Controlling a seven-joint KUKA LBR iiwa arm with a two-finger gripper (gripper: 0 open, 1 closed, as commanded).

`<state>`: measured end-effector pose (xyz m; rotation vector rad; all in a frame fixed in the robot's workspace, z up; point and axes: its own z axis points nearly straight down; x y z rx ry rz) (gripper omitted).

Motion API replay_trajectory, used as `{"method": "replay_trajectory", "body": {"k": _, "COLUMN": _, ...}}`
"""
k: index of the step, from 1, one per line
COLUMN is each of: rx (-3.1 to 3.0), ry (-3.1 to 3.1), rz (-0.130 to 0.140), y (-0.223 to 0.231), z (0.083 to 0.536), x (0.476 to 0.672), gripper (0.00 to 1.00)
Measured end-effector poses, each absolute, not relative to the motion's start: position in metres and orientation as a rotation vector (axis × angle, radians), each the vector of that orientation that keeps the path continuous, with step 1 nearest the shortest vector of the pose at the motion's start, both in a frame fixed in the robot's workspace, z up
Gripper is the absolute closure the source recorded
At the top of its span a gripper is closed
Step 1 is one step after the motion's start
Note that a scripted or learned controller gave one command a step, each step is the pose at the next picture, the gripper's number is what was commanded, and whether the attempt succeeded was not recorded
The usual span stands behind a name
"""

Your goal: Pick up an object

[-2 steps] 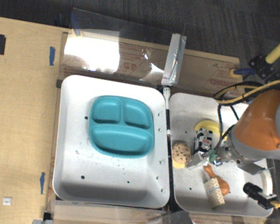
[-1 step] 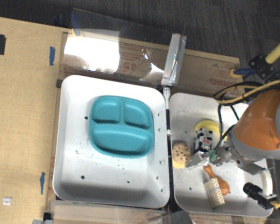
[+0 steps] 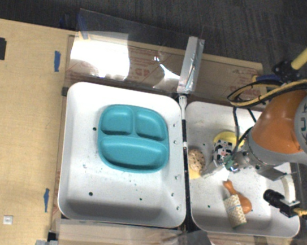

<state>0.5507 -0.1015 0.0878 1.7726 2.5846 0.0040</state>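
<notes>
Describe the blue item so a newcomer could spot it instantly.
Find the two white bins; take the left bin, far from the arm. The teal divided plate lies at its middle, with three compartments. It is unlike the small items in the right bin.

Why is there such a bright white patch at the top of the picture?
In the camera view that is glare on a clear plastic sheet behind the left bin; the small items by the gripper look soft and blurred, while the teal tray stays evenly lit.

a single fixed camera looked down at a slant from above the counter [image 3: 10,126], fairly close, taking in both white bins [image 3: 69,192] side by side.
</notes>
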Motion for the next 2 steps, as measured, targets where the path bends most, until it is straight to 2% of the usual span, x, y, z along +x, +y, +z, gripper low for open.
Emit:
{"method": "replay_trajectory", "body": {"k": 1, "rx": 1.770, "ry": 2.580, "rz": 0.008, "y": -0.101, "z": 0.099, "x": 0.552, "gripper": 1.00}}
{"method": "replay_trajectory", "body": {"k": 2, "rx": 1.718, "ry": 2.625, "rz": 0.010, "y": -0.005, "z": 0.187, "x": 0.544, "gripper": 1.00}}
